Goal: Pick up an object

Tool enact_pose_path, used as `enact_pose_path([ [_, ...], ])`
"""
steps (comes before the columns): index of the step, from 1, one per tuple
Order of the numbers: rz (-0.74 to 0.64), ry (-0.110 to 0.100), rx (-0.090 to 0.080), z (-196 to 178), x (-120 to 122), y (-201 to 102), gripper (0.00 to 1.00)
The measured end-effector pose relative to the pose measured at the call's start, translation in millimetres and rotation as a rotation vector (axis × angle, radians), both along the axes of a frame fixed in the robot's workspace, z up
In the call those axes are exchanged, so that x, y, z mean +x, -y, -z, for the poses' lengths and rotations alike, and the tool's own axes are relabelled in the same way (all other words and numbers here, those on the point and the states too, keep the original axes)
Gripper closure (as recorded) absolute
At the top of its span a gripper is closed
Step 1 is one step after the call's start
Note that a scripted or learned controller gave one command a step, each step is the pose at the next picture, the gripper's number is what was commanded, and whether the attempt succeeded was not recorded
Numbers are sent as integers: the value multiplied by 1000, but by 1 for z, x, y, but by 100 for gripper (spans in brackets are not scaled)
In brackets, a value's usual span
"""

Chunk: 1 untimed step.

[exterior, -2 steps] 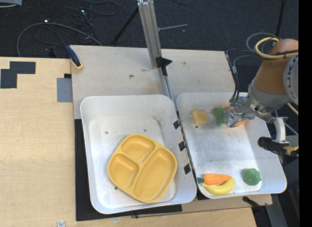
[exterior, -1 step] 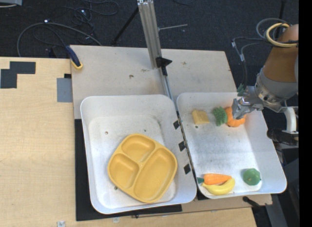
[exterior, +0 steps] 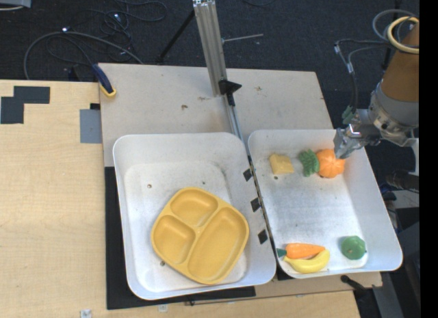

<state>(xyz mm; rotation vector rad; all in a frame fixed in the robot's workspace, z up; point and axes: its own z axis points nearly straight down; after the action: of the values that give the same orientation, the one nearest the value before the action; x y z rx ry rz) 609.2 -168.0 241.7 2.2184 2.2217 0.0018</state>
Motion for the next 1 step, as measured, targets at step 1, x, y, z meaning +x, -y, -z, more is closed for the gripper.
enact_pose_path([
  [1, -2, -7, 3, 10, -27, -47, 100],
])
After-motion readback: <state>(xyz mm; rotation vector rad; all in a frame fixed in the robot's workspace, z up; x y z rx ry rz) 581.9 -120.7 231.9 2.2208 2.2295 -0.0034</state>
